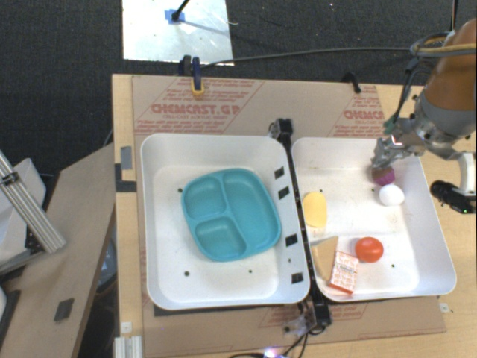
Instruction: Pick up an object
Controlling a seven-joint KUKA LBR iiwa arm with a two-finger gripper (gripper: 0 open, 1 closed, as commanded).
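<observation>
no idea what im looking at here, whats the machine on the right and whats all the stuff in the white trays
This is one picture from a camera fixed above a workbench, looking down at a slant. The grey and orange machine coming in from the right is a robot arm. At its tip is a two-finger hand, meant for picking things up.

On the bench sit two shallow white bins. The left bin holds a teal plate with three compartments. The right bin holds small items: a purple ball, a white ball, a yellow block, a red tomato, a tan wedge and a red and white packet.

The hand is low over the purple ball, right at its top. Whether it has actually gripped the ball is too small to tell.
</observation>
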